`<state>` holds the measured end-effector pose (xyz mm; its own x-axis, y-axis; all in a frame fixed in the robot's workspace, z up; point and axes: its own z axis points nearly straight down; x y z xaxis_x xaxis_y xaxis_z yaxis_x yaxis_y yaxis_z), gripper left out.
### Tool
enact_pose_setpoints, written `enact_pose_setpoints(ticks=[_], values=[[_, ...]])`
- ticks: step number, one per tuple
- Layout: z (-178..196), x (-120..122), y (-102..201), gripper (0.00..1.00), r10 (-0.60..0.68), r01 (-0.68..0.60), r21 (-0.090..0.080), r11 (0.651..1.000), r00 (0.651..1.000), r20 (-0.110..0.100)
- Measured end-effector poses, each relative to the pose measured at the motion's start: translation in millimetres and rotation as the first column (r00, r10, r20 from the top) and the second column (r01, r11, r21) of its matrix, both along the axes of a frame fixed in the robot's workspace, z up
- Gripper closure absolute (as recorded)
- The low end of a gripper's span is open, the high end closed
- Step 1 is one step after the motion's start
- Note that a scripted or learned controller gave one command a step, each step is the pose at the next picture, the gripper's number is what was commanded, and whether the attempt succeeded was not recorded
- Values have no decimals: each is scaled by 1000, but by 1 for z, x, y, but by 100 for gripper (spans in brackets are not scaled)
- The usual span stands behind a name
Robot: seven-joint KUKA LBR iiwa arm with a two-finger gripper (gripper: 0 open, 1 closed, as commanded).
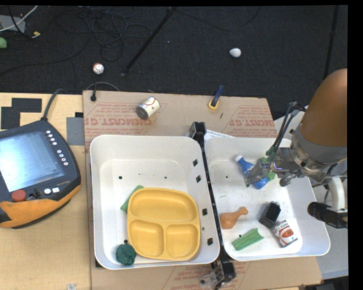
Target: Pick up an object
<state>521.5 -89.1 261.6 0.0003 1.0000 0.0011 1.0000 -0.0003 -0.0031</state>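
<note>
Brown cardboard (238,113) under white bins (108,170); black floor (227,28); loose cables (108,17)

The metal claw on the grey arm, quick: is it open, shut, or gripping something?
Gripper: whether it is open or shut cannot be told; it sits low in the right white bin, right at the blue plastic object.

- A blue object (249,170) lies in the right bin's upper middle, partly hidden by the gripper's fingers.
- An orange, drumstick-shaped piece (233,217) lies lower down.
- A green block (248,239) lies tilted near the front rim.
- A black block (270,213) lies just above a small red-and-white can (285,233).
</note>
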Motion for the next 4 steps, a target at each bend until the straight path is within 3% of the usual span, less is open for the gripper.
enact_pose_setpoints(ticks=[1,2,3,4], values=[[-182,62,-32,0,0,0,-2,1000,1000,0],[4,31,77,0,10,-10,3,1000,1000,15],[43,22,157,0,7,-7,1,1000,1000,5],[50,22,153,100,3,-3,-1,1000,1000,-2]])
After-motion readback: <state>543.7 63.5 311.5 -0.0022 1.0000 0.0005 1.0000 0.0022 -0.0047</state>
